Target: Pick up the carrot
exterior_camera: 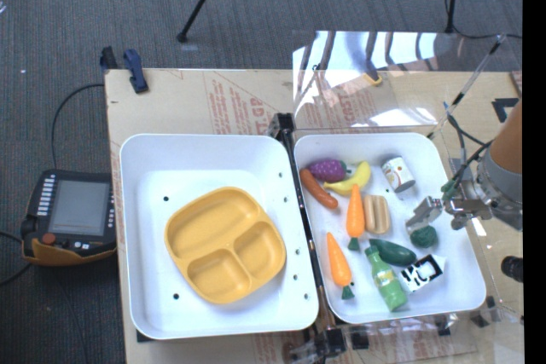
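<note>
Two white bins are seen side by side on the worktop (205, 94). In the left bin (141, 183) a yellow divided plate (224, 245) is laid, three compartments showing. The right bin (461, 290) is packed with toy food.

Two carrots are on show here. One carrot (356, 211) is stood near the middle of the right bin, tip toward the back, its green top at the front, just beside a hot dog (376, 214) on its right. A second carrot (339, 261) is laid nearer the front-left corner, green end toward the front edge. Neither is touched by the arm.

At the back, purple grapes (328, 170) are tucked against a banana (354, 178), and a sausage (318, 189) is angled along the left wall. A small can (397, 174) is tipped near the back right. Toward the front, a green bottle (386, 278) is laid on its side, with a dark cucumber (393, 251) just above it and a black-and-white packet (421, 272) beside it.

The gripper (439, 211) is held over the right side of the right bin, well apart from both carrots, with a dark green vegetable (424, 236) just below it. Whether it is spread or closed cannot be told, and nothing is seen held in it.
</note>
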Action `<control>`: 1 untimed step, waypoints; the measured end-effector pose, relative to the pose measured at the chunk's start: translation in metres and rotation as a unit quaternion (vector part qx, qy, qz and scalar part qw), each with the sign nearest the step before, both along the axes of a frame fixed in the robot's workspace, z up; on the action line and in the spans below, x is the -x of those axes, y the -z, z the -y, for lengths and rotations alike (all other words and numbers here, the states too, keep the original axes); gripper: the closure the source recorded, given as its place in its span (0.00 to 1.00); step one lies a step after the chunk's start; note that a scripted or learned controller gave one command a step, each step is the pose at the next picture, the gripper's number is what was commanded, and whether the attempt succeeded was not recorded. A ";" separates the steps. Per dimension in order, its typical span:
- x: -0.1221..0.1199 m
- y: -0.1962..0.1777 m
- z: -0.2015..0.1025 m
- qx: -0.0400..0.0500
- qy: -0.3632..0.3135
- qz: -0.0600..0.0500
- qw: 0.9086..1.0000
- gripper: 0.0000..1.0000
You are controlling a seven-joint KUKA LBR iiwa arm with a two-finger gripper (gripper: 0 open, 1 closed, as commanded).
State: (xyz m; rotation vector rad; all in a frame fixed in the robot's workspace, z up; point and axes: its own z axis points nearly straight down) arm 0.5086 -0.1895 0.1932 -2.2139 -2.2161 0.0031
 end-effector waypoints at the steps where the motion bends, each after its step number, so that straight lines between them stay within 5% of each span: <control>1: -0.030 0.108 -0.079 0.000 -0.088 0.000 0.996 0.00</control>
